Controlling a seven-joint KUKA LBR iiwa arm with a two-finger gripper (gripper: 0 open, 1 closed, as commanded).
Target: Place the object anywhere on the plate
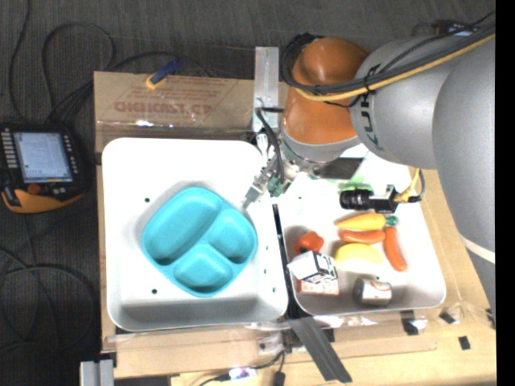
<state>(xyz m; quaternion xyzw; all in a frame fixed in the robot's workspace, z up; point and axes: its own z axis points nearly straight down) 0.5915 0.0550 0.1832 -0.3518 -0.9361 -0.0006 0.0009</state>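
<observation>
Blue plate (199, 239) sits in left bin (121, 296); toy food (364, 236) fills right bin (430, 284).

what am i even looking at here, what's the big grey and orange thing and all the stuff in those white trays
The big grey and orange thing is a robot arm, reaching in from the right of the picture. The one camera is fixed above the bench and looks down at a slant. At the arm's tip is a small gripper, hanging over the divide between two shallow white bins.

The left bin holds a blue plate with three compartments. The right bin holds a jumble of small things: toy foods in orange, yellow and red, a small white box and a few more pieces.

The job is to put an object on the plate. Nothing is visible between the gripper's fingers, and the picture is too small to tell how they are set.

Left of the bench lies a handheld control screen.
</observation>
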